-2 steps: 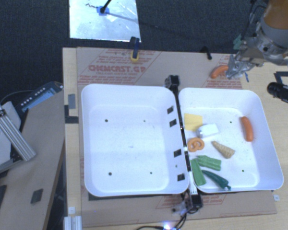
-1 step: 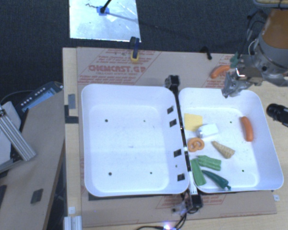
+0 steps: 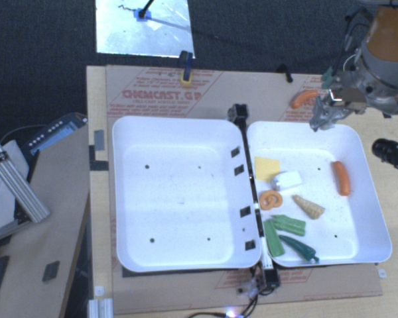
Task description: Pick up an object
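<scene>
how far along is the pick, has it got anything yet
Nothing looks picked yet. The gripper hangs over the far edge of the right bin, above the items. The orange sausage, yellow block, pretzel and green pepper all lie in that bin. Left to do: descend, grasp one, lift.

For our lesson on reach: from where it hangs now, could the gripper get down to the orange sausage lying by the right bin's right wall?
Probably yes. The gripper hangs over the right bin's far edge, and the orange sausage lies alone with nothing on it or touching it.
</scene>
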`<state>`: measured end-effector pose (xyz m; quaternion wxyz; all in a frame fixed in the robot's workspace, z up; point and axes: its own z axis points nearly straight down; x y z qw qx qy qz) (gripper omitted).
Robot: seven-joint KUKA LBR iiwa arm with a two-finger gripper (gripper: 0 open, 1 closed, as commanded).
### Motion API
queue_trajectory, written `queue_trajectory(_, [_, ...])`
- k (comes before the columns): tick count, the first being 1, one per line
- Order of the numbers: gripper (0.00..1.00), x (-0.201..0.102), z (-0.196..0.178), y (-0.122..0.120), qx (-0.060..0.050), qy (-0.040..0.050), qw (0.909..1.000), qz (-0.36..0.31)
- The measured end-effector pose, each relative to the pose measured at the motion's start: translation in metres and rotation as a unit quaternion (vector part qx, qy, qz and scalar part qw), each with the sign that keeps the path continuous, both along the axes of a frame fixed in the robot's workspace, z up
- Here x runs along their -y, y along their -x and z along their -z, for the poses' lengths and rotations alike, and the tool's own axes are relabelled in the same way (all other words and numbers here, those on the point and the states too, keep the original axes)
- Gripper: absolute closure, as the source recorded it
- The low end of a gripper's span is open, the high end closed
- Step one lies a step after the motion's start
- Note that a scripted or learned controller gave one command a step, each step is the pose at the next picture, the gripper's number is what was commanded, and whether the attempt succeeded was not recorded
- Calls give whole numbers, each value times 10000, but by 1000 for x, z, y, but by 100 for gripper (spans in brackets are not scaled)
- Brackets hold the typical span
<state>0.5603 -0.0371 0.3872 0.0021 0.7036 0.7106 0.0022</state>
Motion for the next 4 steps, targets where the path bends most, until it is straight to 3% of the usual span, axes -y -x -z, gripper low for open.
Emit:
queue_trajectory(1, [100,0,-11,-1,18,1,10000,-23])
queue_trajectory(2, [100,-39,-5,45,-25,-7,10000,10])
queue_trajectory(3, [100,-37,-17,42,-2,-4,10000,5])
queue_trajectory(4, [100,-6,60,6,-39,7,10000,57])
